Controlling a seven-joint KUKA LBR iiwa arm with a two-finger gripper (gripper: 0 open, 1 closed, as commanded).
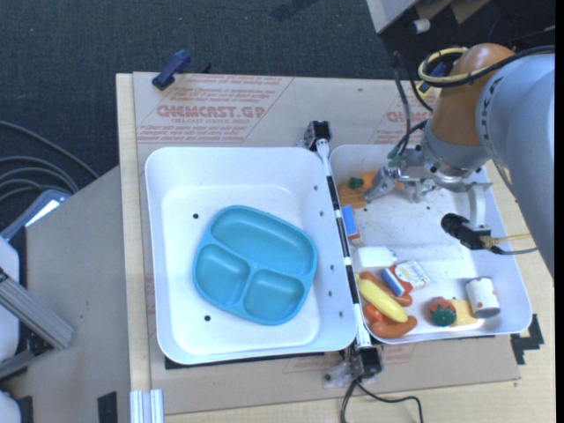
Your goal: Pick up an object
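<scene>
Banana [384, 302] lengthwise along right bin's [508, 271] near-left corner, diagonal.

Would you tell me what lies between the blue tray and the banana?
In the camera view, between the blue tray and the banana run the two bins' adjoining white rims.

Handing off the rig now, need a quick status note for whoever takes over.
Gripper: low in the right bin, far end, beside the small orange and green toy; nothing seen held.
Right bin near end: banana, tomato toy, small can, white packet.
Left bin: blue divided plate.
Done: no pick yet.
Left: grasp one object and lift it.
</scene>
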